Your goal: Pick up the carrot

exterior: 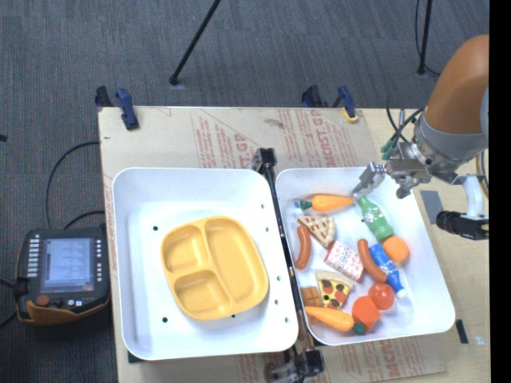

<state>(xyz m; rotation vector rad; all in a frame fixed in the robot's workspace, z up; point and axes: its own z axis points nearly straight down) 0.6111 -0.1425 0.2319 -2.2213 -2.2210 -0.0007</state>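
The end effector (375,179) is hovering over the upper part of the right bin (435,306), its fingers (366,183) spread apart and gripping nothing. A carrot (328,203) is lying just left of the fingertips, near the bin's top edge, beside a green bottle (374,217). A second carrot (329,318) is resting near the bin's lower edge, next to a pizza slice (334,289). The left bin (132,214) is holding a yellow divided plate (214,268).
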